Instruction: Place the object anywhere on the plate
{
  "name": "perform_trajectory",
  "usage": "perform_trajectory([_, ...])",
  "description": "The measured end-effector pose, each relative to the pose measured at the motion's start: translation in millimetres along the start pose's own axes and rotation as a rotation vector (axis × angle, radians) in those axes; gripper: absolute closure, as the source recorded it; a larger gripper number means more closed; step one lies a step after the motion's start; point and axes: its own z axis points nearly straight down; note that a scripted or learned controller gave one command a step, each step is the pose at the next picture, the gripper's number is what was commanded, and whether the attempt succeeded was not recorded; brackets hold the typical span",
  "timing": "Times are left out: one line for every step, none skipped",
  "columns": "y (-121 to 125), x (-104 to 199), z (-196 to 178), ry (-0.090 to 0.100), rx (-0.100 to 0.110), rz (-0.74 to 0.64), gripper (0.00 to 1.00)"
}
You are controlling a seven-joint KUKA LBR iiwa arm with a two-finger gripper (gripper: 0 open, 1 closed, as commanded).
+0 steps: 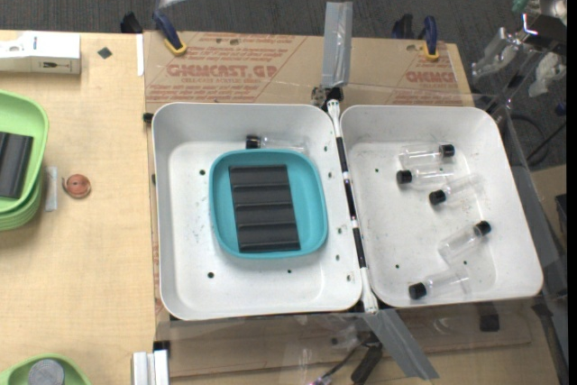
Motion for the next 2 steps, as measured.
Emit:
perform_trajectory([31.0,-58.0,-63.7,0.000,-0.001,-0.009,0.00])
perform_trajectory([31.1,-57.3,-63.5,0.000,0.000,-0.010,0.00])
